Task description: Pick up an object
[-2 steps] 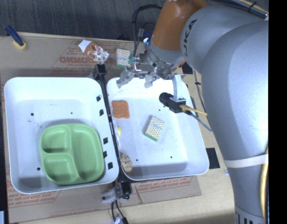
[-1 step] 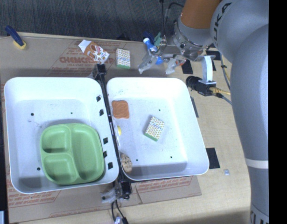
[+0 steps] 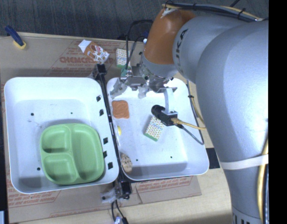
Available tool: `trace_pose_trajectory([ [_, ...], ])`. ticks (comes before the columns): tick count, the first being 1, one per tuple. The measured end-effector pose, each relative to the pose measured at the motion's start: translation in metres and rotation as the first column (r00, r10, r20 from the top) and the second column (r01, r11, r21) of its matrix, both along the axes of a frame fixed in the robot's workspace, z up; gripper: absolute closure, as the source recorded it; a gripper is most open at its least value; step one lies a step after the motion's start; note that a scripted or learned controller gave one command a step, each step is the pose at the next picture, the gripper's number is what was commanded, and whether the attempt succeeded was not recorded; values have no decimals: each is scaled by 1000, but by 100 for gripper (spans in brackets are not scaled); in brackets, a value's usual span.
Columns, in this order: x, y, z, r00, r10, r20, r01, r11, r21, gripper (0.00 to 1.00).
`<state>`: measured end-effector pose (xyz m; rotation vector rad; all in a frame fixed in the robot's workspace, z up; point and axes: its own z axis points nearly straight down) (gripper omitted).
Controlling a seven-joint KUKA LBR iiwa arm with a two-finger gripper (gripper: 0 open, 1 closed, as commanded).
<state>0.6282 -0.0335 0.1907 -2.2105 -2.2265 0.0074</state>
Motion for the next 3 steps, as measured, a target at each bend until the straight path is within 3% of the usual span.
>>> trace_pose_trajectory([
  [1,28,-1,1,1000,1,4,-1,1000,0,0],
  [2,12,117,62,1000,1,5,-1,1000,2,0],
  [3,-52,144,-94,1000,-2,4,2,1000,0,0],
])
